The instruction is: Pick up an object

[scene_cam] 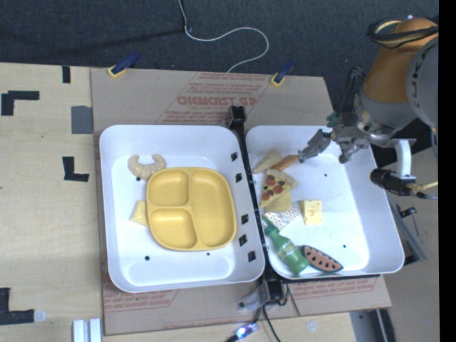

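We cannot see much of the arm [399, 63]: the top right corner cuts it off, and only its orange band and grey wrist show. The yellow wedge [138, 213] in the left bin [114, 191] is half tucked under the yellow divided plate [191, 208], so we cannot tell its full shape. The small pieces heaped by the right bin's [377, 255] left wall overlap one another, and their edges are hard to separate.

The gripper [333, 147] hangs over the upper part of the right bin, its two fingers spread apart, one pointing toward the left and one hanging lower right. We see nothing between them; it is released and touches no toy that we can make out. The tip of the left finger [311, 150] lies just beside the orange carrot [283, 163], which rests next to a pale wedge [266, 160]. Below these lie the pizza slice [276, 185], then a yellow cheese cube [311, 211] a little apart to the right. Farther down, near the bin's front edge, a green bottle [285, 249] lies tilted, with a watermelon slice [322, 258] just beside it.

In the left bin a pale curved pastry [145, 164] sits above the plate, well apart from the gripper.
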